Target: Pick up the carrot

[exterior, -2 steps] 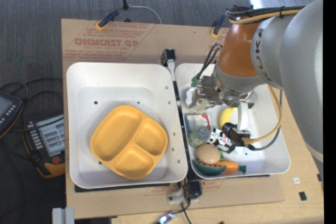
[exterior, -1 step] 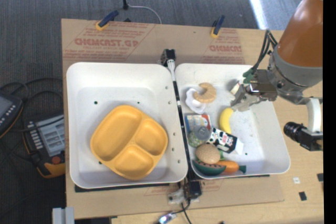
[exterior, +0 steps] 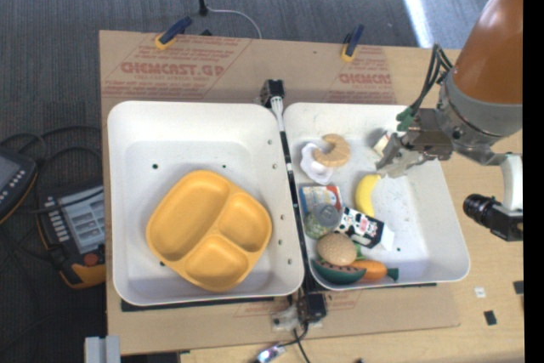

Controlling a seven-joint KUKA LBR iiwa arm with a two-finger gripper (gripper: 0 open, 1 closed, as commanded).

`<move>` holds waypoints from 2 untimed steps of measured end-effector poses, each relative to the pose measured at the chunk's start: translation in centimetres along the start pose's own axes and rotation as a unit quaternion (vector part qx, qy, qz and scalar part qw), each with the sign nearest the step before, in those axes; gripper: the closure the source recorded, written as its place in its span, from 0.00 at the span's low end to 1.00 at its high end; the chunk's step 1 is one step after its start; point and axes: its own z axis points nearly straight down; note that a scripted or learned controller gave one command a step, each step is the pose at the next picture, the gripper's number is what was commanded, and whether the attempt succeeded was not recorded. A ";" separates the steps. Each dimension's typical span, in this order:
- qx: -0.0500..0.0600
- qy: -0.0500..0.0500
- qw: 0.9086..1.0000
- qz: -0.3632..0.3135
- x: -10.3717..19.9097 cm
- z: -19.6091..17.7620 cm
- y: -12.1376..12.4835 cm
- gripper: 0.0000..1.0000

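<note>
The carrot (exterior: 371, 271) is a short orange stub with a green tip, lying flat at the right bin's (exterior: 442, 259) six o'clock edge, touching a green bowl (exterior: 334, 274). The gripper (exterior: 392, 157) hovers at two o'clock, well apart from it, above the banana (exterior: 366, 193), fingers slightly apart and holding nothing.

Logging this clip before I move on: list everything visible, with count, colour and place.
bins: 2, white, side by side on the bench
divided plate: 1, yellow, left bin
carrot: 1, orange, right bin, near edge
banana: 1, yellow, right bin, middle
bun: 1, tan, beside the carrot
doughnut: 1, tan, right bin, far end
clamps: 2, yellow and blue, far bench edge
gripper: 1, grey, above right bin, far from the carrot
</note>
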 end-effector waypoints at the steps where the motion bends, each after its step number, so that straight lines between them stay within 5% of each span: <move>1: 0.000 -0.001 1.000 0.000 0.0 -1.0 0.0 1.00; 2: 0.000 -0.001 1.000 0.000 -0.1 -1.9 0.1 1.00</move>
